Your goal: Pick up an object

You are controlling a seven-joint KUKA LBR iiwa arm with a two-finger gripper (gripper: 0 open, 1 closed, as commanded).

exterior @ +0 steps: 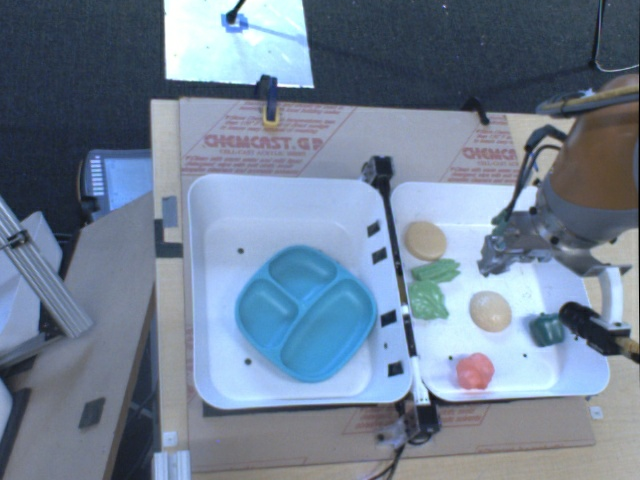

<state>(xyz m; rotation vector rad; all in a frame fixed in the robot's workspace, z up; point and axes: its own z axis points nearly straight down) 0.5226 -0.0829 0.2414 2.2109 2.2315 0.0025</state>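
My gripper (pixel 496 255) hangs over the back part of the right bin (pixel 575 380), reaching in from the right. Nothing can be seen held in it. A tan round piece (pixel 425 239) lies to its left. A cream round piece (pixel 490 311) sits just in front of it. Green leafy pieces (pixel 432 288) lie near the divider. At the bin's front sits a red piece (pixel 475 370), and a dark green piece (pixel 546 329) rests toward the right side.
The left bin (pixel 215 268) holds a blue divided plate (pixel 305 311). A black divider rail (pixel 392 268) runs between the two bins. Cardboard (pixel 300 138) lies under the bins.
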